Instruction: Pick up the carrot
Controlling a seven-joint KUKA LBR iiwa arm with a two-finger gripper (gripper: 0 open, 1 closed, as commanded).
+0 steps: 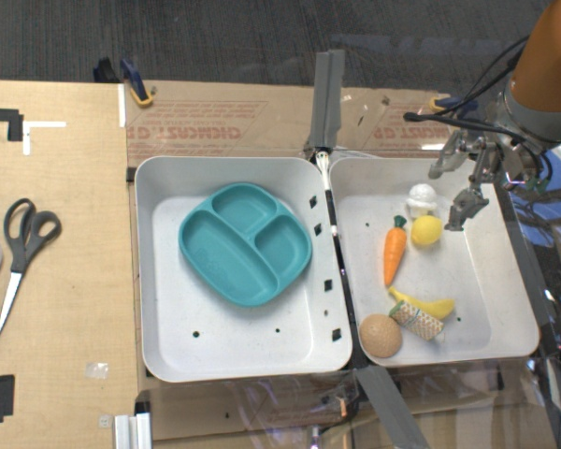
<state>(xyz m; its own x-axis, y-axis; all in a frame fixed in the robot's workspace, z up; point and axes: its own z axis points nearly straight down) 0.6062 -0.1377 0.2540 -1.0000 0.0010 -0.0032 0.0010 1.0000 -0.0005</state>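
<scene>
in the right bin [505, 335], upper right part, the tool [456, 195] hangs off the grey arm with its orange band [547, 54]. its two fingers [467, 204] stand apart, nothing between them. cables run around the wrist.

the carrot [394, 253] lies just left of and below the tool, orange body, green stub at its upper end, long axis running away from the tool's level toward the near edge, slightly tilted. not touching the tool.

a yellow lemon-like ball [427, 231] sits between carrot and tool, just beside the carrot's top. a small white object [422, 195] lies just above it, near the tool's left side.

further below the tool: a yellow banana [424, 304], a patterned piece [418, 321] touching it, and a tan round object [381, 335] at the bin's near-left corner.

well to the left of the tool, the left bin [168, 344] holds a teal divided plate [246, 243]. far left on the desk [65, 344], scissors [21, 251].
</scene>
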